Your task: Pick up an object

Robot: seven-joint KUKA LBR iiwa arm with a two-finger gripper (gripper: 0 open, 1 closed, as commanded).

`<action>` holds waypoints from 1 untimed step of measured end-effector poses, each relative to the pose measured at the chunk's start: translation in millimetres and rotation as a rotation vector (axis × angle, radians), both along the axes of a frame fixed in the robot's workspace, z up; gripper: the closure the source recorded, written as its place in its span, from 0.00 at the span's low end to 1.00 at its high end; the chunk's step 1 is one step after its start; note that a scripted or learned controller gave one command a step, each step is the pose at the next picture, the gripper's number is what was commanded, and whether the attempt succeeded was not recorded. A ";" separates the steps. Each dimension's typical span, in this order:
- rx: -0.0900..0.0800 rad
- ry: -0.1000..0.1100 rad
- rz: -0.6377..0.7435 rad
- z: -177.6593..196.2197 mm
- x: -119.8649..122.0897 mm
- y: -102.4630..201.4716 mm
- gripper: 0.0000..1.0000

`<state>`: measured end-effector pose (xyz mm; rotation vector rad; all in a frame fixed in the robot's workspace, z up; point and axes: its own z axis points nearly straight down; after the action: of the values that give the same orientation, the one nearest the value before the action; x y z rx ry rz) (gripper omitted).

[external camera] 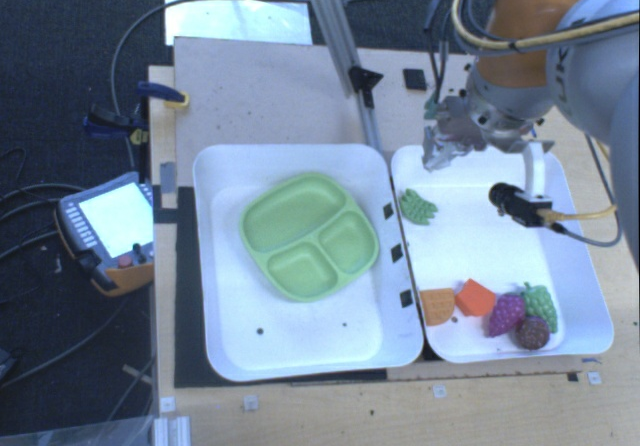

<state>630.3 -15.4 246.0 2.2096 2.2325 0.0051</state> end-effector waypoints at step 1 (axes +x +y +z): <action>0.000 -0.001 0.000 3.0 8.8 52.5 1.00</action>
<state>639.1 37.0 249.0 2.2092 2.2324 0.0065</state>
